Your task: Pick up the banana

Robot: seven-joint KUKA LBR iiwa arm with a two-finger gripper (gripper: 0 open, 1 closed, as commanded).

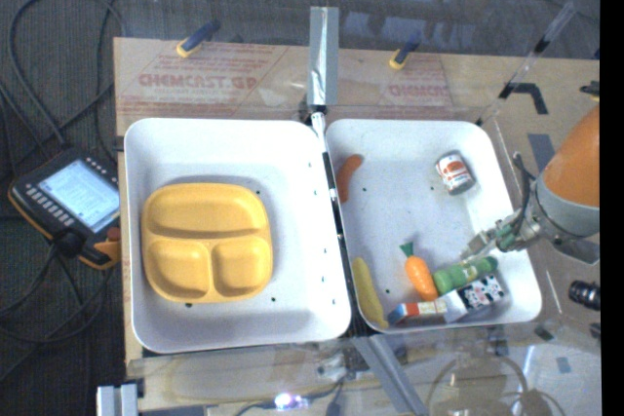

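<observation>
Approach was the step in hand, I judged: my jaws (pixel 494 239) hung over the right-hand white bin (pixel 390 146), their state beyond telling. Well to their left lay the slim yellow banana (pixel 367 292), untouched; next I needed to cross above it.

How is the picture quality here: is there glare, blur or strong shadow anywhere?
Camera view: soft, even light; faint shadows beside the yellow tray; pale reflections on the clear sheet behind the bins; the gripper and banana look slightly blurred.

robot lab: teach pendant (pixel 66 200), cables (pixel 58 5), clamped bench (pixel 224 78).
</observation>
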